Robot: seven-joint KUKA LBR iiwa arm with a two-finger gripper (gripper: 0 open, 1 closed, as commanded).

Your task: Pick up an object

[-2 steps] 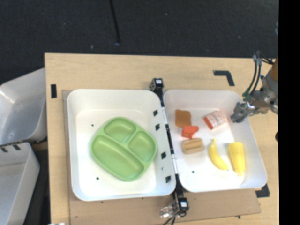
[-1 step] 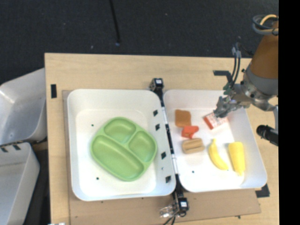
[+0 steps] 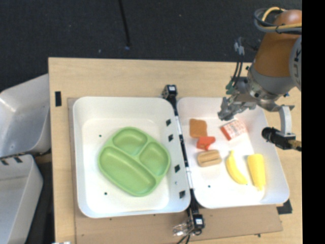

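Pincer: my gripper hangs over the upper part of the right bin; from this slanted view I cannot tell how it is set, and I see nothing in its hold.
Nearest thing: a small red-and-white carton lies just beside and below the pincer tip, tilted on the bin floor, apparently not touching it.
Other candidates: an orange-brown block to the left of the carton, a small red piece under that block, and a tan hot-dog bun just below the red piece.
Farther out: a banana and a yellow corn cob side by side toward the near edge of that bin.
Left bin: the left bin carries a green divided plate, well apart from the arm.
Step in hand: I judge this the approach, with the pick not yet made and the carton the likely target.
Next move: I would want the tip centred over the carton, lined up with its narrow sides, then lowered.
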